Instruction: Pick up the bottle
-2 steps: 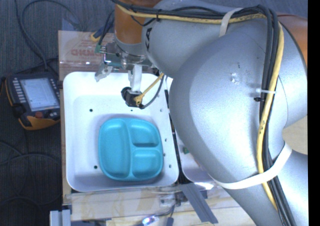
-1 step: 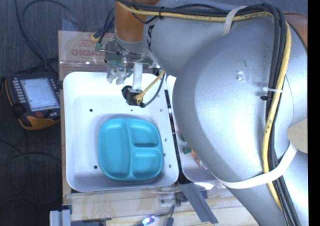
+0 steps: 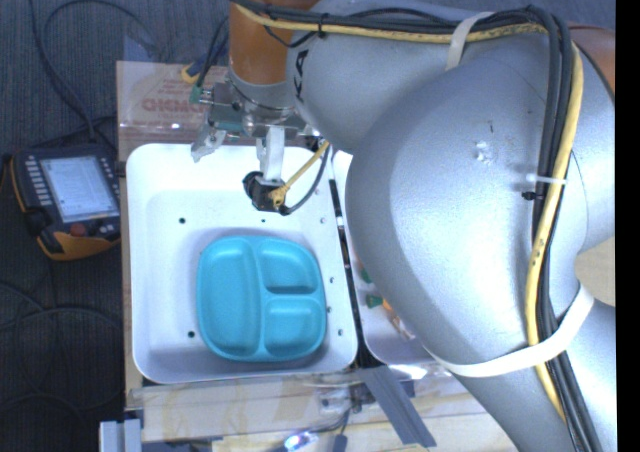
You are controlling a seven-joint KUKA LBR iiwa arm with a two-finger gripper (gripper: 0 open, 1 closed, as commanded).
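My gripper [image 3: 250,145] hangs over the far edge of the left white bin [image 3: 160,240], below the orange band of the arm [image 3: 265,30]. Nothing can be seen held in it. The grey arm [image 3: 470,190] covers most of the right bin [image 3: 375,335]. In the narrow strip of that bin still showing, small green and orange bits [image 3: 372,296] peek out beside the arm.
A blue divided plate [image 3: 262,297] lies in the near half of the left bin. A cardboard box with red print [image 3: 160,100] sits behind the bins. A teach pendant [image 3: 70,195] rests on the floor to the left, among cables.
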